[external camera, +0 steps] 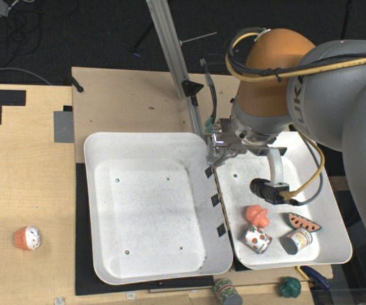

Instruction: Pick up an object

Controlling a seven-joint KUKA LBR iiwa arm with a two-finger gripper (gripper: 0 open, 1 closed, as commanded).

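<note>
My gripper (pixel 220 143) hangs below the orange-banded wrist, over the far left corner of the right bin (pixel 335 250), close to the wall shared with the left bin (pixel 100 146). Nothing shows in its grasp. Toward the near end of the right bin lie a pink-orange toy (pixel 257 215), a white cup with red spots (pixel 257 239), a watermelon slice (pixel 304 222) and a small tipped can (pixel 297 240). All of them lie well nearer the camera than the gripper.
An orange and white ball (pixel 27 238) rests on the wooden bench left of the bins. A green lump (pixel 290 287) and a small jar (pixel 224 291) sit outside the bins at the front edge. A slanted aluminium rail (pixel 170 40) rises behind the bins.
</note>
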